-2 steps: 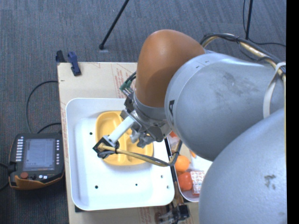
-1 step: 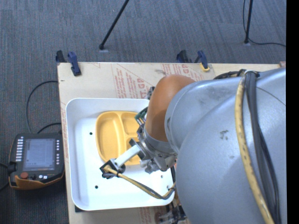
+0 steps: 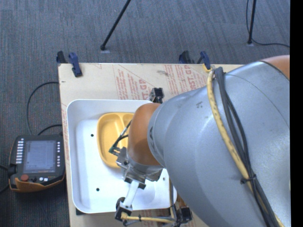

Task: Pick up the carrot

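Observation:
My grey arm with its orange wrist band (image 3: 142,136) reaches in from the right and hangs over the left white bin (image 3: 72,141). The gripper (image 3: 136,174) points down over the bin's near right part, close to its floor. A yellow divided plate (image 3: 110,138) lies in the bin, and the wrist covers its right side. The arm hides the bin's right portion and nearly all of the right bin, so I cannot tell where the carrot lies.
The bins sit on a cardboard-covered bench (image 3: 123,79) with blue clamps (image 3: 74,64) at its far edge. A teach pendant (image 3: 38,161) lies on the carpet to the left. Bare white floor shows in the bin's left and near parts (image 3: 94,188).

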